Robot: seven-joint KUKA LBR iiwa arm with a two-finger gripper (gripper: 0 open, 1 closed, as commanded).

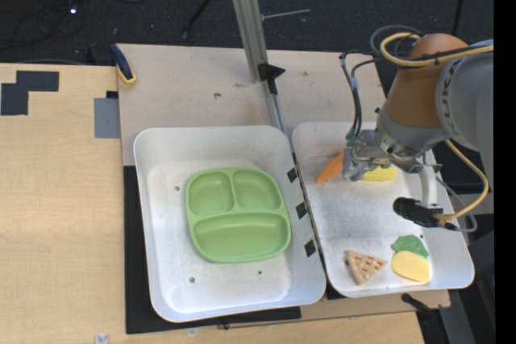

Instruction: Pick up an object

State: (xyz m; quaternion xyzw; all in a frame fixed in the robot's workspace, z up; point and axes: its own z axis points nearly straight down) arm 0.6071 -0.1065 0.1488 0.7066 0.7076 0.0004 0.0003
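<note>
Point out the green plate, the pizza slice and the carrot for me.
Green plate (239, 237): camera view, on its large front compartment.
Pizza slice (364, 265): camera view, on the slice's middle.
Carrot (330, 169): camera view, on its orange body, beside the gripper.

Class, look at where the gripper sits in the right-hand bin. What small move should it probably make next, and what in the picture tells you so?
Probably close and lift slightly: the gripper is low in the right bin, between the orange piece and the yellow piece.

Two bins (161, 173) (451, 270), one plate (238, 215), four toys (330, 168) (379, 173) (365, 266) (411, 260)
</note>
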